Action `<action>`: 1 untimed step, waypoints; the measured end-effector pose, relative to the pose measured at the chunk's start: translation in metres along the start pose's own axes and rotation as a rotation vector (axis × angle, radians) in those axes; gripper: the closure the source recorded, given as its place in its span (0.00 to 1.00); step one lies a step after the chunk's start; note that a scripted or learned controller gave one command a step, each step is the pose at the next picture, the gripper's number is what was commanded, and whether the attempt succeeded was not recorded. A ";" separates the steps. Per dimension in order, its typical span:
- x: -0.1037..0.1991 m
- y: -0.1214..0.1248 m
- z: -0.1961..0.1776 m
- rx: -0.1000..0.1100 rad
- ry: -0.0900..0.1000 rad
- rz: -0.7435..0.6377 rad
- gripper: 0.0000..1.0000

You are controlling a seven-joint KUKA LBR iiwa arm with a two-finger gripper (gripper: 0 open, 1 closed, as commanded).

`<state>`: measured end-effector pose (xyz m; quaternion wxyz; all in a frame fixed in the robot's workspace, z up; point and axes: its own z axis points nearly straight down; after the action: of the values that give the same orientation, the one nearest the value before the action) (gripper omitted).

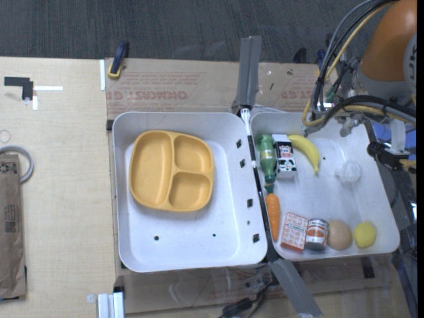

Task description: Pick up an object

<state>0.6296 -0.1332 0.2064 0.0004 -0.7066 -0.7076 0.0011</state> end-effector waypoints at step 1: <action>-0.001 0.000 -0.008 0.001 -0.001 -0.001 1.00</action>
<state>0.6298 -0.1338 0.2147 0.0004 -0.7061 -0.7081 0.0020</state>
